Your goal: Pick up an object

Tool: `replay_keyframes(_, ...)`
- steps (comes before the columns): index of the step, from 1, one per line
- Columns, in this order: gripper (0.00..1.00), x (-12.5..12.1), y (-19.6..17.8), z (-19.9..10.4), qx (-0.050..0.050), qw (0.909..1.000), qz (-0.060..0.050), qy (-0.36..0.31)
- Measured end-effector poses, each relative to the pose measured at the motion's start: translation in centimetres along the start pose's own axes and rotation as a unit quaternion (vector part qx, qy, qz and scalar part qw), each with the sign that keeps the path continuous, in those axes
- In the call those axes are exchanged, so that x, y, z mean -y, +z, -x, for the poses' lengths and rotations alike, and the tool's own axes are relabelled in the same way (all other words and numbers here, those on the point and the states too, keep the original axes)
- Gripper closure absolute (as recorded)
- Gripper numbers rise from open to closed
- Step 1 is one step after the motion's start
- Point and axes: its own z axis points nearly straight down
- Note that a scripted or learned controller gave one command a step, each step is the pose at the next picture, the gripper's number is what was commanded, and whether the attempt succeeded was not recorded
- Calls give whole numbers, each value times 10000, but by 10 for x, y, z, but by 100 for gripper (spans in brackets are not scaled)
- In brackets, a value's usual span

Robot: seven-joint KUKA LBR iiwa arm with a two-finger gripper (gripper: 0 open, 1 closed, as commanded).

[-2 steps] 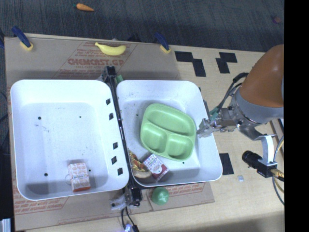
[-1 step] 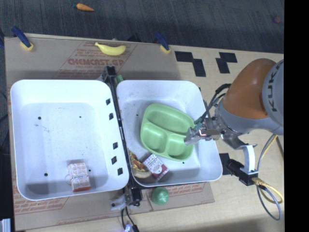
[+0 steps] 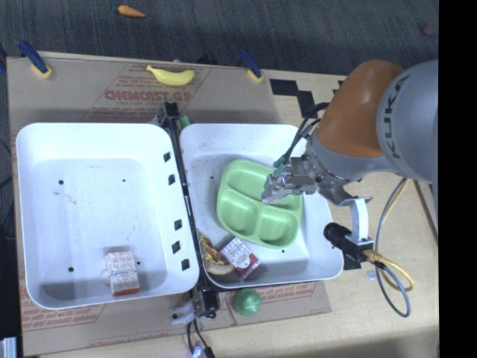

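Clutter outside the bins
Banana [image 3: 171,74] beyond left bin [image 3: 45,144], carrot [image 3: 131,10] farther back on floor, green ball [image 3: 247,301] near its front-right corner.

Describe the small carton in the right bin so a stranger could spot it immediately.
Find the right bin, which holds a green divided tray. Follow the tray to the bin's near edge: the carton lies there, boxy, red and white, unlike the crumpled wrapper on its left.

one fixed overhead camera, slanting down on both bins [image 3: 30,222].

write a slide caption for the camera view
Gripper over a green divided tray in the right bin; small carton in the left bin.
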Motion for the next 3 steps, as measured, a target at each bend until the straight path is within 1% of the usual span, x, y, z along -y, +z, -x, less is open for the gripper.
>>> replay_keyframes(1, 0, 0, 0, 1, 3, 10000, -1, 3)
replay_keyframes(2, 0, -19, 123, 78, 44, 9999, 98, -2)
replay_keyframes(3, 100, -19, 114, 71, -42, 10000, 44, -52)
